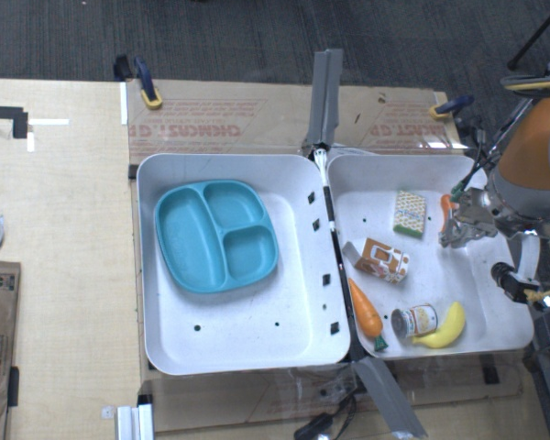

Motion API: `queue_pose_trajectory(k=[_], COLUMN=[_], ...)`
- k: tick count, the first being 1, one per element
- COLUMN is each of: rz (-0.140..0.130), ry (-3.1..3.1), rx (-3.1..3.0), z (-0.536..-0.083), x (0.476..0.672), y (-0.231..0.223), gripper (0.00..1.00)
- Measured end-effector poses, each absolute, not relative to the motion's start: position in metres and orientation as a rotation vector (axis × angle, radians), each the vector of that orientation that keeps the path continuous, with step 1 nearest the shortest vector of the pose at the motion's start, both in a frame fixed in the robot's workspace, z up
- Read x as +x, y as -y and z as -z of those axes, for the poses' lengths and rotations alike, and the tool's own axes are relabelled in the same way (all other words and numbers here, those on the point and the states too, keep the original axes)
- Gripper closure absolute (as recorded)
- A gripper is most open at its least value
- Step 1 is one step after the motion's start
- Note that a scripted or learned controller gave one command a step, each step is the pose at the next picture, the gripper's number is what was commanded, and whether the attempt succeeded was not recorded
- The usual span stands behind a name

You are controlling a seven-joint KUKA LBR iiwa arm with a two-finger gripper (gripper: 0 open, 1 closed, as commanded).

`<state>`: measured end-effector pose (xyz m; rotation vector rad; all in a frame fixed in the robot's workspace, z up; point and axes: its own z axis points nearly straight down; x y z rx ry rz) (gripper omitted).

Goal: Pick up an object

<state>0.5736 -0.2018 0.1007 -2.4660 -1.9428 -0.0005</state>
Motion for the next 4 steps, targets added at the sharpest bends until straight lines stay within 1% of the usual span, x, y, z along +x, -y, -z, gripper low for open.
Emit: queue_pose_trajectory(k=[1, 2, 3, 4], rz=[-0.003, -0.003, -0.004, -0.004], ry=[2.083, 2.083, 2.083, 2.083], rx=[-2.351, -2.352, -2.352, -2.352], z=[-0.0916, -0.0917, -0.1009, -0.1007], x=[0.5865, 0.5865, 0.5866, 0.5865], y=[0.1792, 0.1792, 0.1798, 0.1798], gripper=[1.00, 0.00, 1.00, 0.00])
